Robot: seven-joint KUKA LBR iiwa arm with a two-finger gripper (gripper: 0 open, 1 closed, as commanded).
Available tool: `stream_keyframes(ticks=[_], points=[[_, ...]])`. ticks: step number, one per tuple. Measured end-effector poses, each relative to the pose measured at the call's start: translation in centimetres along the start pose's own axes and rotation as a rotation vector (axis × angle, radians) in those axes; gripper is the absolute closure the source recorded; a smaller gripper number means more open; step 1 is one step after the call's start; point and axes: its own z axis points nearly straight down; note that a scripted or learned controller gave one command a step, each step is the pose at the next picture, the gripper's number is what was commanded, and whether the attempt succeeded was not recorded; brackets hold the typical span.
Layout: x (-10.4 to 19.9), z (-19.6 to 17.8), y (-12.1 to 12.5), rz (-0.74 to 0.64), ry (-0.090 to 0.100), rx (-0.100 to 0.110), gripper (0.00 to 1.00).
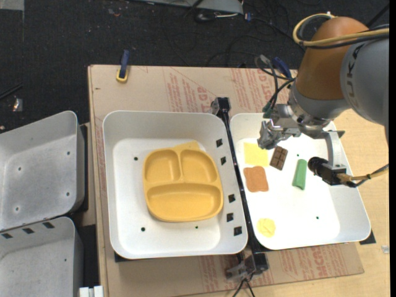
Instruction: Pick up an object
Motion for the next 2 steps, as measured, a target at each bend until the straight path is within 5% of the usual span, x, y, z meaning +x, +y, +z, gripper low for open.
stream_keyframes(ticks=[2], points=[[11.0, -0.2, 0.4, -0.001, 0.001, 0.001, 1.00]])
